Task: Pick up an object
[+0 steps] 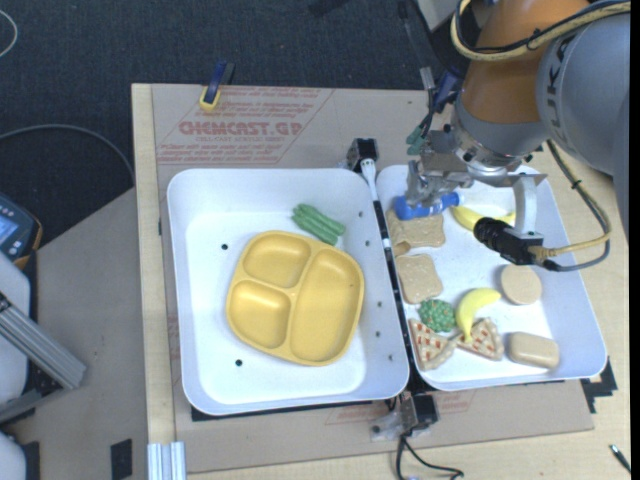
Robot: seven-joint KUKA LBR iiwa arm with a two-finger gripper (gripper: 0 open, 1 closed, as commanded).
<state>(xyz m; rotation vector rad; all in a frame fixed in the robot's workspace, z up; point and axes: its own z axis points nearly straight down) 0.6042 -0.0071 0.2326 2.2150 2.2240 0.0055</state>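
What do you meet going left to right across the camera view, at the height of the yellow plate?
Left bin's rim → yellow divided plate → slice of toast → banana → round cracker → right bin's rim.

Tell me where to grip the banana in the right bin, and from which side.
Judging from above: take the banana across its narrow middle, coming straight down. It lies flat and curved, with broccoli and pizza slices close by, so fingers fit best across the arc.
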